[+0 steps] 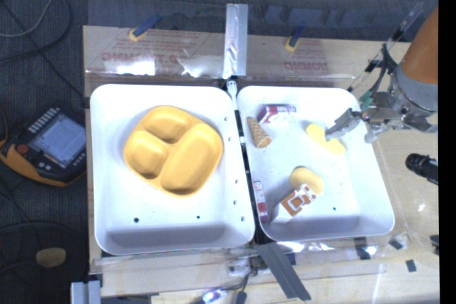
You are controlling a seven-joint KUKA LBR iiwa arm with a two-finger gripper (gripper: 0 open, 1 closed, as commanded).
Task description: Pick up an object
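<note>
Right bin (370, 185): claw (340, 126) over yellow piece (322, 136), cone (258, 132) nearby

The arm (420, 60) comes in from the right edge of the view, high on that side. Its orange band shows at the edge, with the grey wrist just below it. From the wrist the body of the pincer (339, 126) stretches leftward and slightly down, lying low and nearly level instead of pointing straight down. Thin cables run along the upper side of the wrist. The dark tip of the pincer is the leftmost part of the arm, narrow and tapering to a point.
</note>
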